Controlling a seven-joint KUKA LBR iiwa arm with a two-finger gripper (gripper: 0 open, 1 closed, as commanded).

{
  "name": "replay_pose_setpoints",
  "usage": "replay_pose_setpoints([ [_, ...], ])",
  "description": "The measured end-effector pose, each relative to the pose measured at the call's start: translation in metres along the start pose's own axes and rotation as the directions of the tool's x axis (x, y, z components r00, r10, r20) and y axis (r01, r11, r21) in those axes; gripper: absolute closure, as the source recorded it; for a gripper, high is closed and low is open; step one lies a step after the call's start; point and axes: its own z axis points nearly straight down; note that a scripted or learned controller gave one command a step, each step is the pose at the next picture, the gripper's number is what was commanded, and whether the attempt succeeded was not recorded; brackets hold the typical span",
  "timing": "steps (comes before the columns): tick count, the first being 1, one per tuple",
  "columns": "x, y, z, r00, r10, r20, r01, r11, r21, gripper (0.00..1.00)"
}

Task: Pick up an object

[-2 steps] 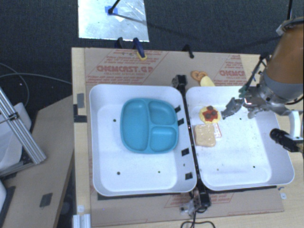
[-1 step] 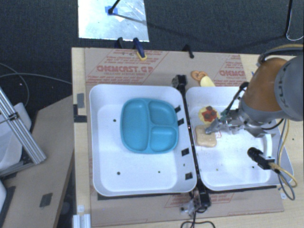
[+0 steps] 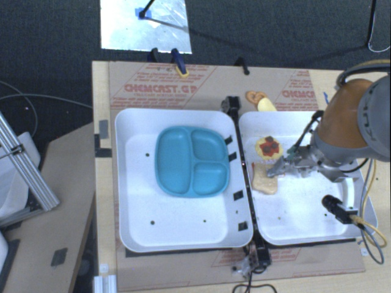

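The gripper (image 3: 278, 168) hangs low in the right bin (image 3: 305, 224), its tip between the tart (image 3: 269, 148) and the toast (image 3: 264, 182), both lying near the bin's left wall. The tart is a small round piece with a red centre; the toast is a pale tan slab just below it. The metal tip seems to touch or hover just over the toast's upper edge (the slant makes contact hard to judge). How far the fingers stand apart I cannot tell, and nothing is visibly held between them.

To do the grasp well, I judge the arm should centre over one piece, not the gap between them, so the fingers straddle it cleanly. The toast is flat and thin, so the fingers would need to reach the bin floor and close across its narrow side. The tart is taller and probably easier to grip. The left bin (image 3: 140, 224) holds a blue plate (image 3: 192, 162), well apart from the work.
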Motion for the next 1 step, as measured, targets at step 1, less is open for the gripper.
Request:
replay_pose_setpoints([
  [1, 0.0323, -0.0099, 0.0145, 1.000, 0.000, 0.004, 0.000, 1.000, -0.007, 0.00],
])
